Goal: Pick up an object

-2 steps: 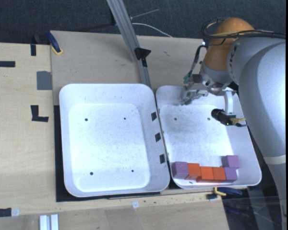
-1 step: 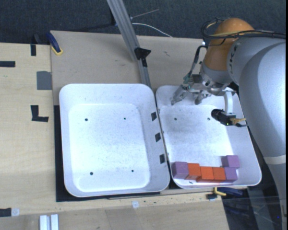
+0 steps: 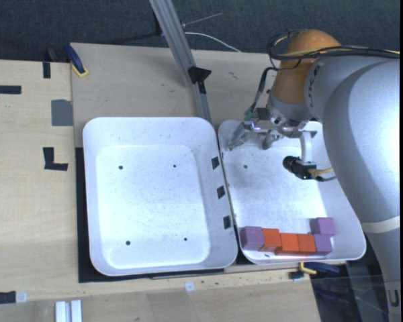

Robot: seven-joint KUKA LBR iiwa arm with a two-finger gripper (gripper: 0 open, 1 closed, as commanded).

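Table: tan top carrying two white bins. Arm, grey, orange band above the wrist, covers the right bin's far right corner. Left bin lies alongside, black clips along the shared rim. Slanted metal rail stands behind the bins. Tool hangs over the right bin's far edge; finger spread cannot be told, nothing seen in it. Blocks, purple and orange, sit in a row against the right bin's near wall, well apart from the tool.
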